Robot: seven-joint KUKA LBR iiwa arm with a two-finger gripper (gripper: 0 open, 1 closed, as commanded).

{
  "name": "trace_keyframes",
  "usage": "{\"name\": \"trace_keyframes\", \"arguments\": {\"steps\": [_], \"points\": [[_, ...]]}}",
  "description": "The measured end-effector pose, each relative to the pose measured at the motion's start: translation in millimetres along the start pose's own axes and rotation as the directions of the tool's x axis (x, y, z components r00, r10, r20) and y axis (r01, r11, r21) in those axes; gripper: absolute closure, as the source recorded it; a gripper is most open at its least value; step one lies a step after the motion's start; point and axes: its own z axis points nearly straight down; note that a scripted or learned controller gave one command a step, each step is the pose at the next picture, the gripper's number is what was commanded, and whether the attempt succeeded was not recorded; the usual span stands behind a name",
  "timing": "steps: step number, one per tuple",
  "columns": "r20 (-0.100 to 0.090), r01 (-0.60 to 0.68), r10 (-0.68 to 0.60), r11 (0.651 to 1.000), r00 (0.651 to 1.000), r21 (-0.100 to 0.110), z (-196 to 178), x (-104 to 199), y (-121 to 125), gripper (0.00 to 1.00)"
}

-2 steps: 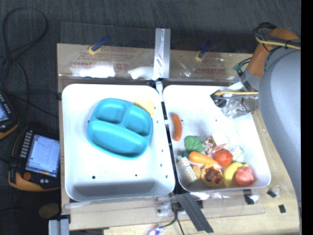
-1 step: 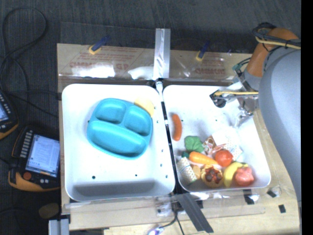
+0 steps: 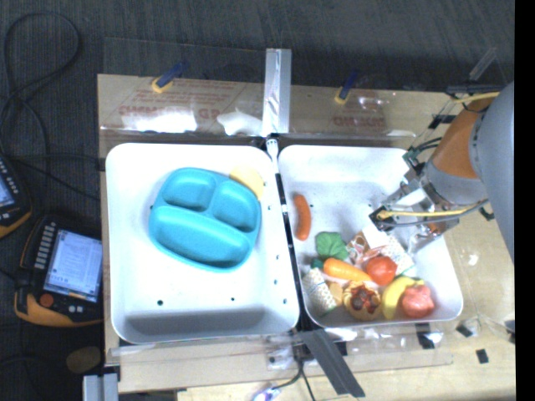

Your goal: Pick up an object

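My gripper (image 3: 380, 216) hangs over the right bin (image 3: 334, 170), near its right wall, pointing left. It hovers just above a heap of toy food at the bin's front. The heap holds a red tomato (image 3: 380, 270), an orange carrot (image 3: 345, 269), a green broccoli piece (image 3: 330, 245), a yellow banana (image 3: 396, 292), a red fruit (image 3: 418, 300) and a brown item (image 3: 361, 301). A white packet (image 3: 386, 246) lies directly under the gripper. An orange-red sausage (image 3: 302, 215) lies alone by the bin's left wall.
The left bin (image 3: 134, 299) holds a blue divided tray (image 3: 205, 215) turned upside down, with a small yellow piece (image 3: 247, 178) at its far right corner. A metal divider post (image 3: 277, 90) stands behind the bins. A handheld pendant (image 3: 63, 266) lies left of the bench.
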Motion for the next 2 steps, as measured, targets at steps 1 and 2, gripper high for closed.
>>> {"name": "trace_keyframes", "arguments": {"steps": [1,2], "points": [[0.007,0.055,-0.055,0.998,0.998,0.012,2.7,5.9,0.8,0.0],[0.019,-0.064,0.064,0.998,0.998,-0.011,-15.7,36.5,-34.6,0.0]]}}
